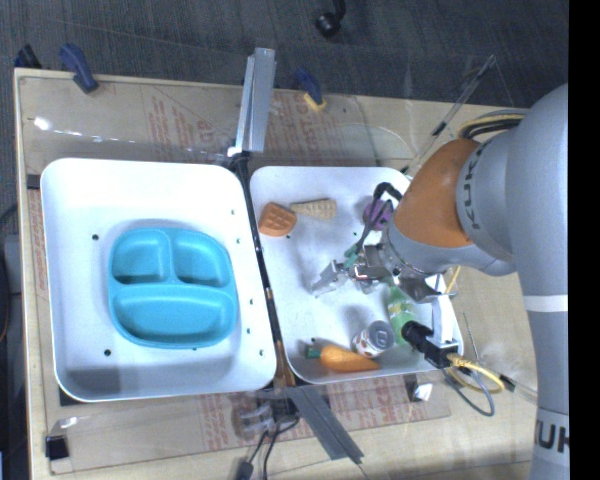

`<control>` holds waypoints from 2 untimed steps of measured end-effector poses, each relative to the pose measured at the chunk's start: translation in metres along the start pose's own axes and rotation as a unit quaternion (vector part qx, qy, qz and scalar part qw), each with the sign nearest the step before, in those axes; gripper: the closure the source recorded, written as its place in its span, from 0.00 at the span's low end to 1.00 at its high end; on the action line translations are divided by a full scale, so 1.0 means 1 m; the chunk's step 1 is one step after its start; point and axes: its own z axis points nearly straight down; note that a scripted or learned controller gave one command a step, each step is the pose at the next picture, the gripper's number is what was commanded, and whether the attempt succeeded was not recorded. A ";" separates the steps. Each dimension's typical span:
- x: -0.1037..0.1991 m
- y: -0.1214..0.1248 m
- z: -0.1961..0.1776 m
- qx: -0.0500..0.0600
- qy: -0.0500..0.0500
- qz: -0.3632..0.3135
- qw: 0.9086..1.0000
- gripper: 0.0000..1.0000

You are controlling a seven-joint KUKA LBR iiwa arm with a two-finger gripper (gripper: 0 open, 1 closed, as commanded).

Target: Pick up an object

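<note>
My gripper (325, 278) is low over the bare middle of the right bin (280, 298), reaching in from the right. Its metal fingers point left, stand slightly apart and have nothing between them. Up and to the left of it lie an orange round piece (277, 220) and a tan cone-shaped piece (316, 208). A carrot (346, 360) lies along the bin's front wall, with a small can (377, 339) beside it and a green bottle (401, 318) under the wrist. A purple item (378, 209) shows at the back, partly hidden by the arm.
The left bin (65, 268) holds a blue divided tray (172, 288). A metal bar (254, 103) rises behind the gap between the bins. Yellow cables (475, 373) lie on the bench at the right bin's front right corner.
</note>
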 end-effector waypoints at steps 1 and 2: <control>-0.019 0.078 0.000 -0.001 0.000 0.000 1.000 0.00; -0.018 0.125 -0.001 -0.001 -0.001 -0.001 1.000 0.00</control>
